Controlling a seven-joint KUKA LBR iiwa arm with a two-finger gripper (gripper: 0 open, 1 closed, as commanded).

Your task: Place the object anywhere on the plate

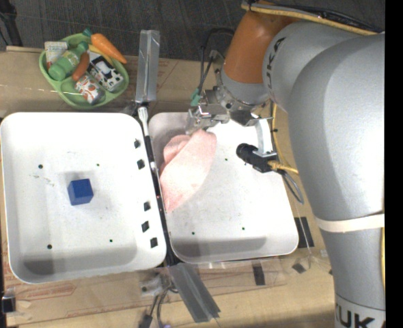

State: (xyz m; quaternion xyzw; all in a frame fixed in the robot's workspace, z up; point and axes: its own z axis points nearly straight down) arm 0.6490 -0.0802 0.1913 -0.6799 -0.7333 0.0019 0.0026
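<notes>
Wooden bench (24,67) on a dark floor, bearing two shallow white bins side by side. The left bin (24,183) holds a small blue cube (80,190), standing alone on the bin floor, well apart from the walls. The right bin (256,210) holds a pink plate (184,169), tilted, its lower edge against the divider between the bins. Beyond the left bin, a green bowl (54,87) contains toy foods, among them an orange carrot (106,45). The grey arm (331,115), with its orange band (253,43), enters from the right; its gripper (203,113) sits at the plate's upper end. Whether the gripper is released or clenched cannot be told. The cube is well apart from plate and gripper.
</notes>
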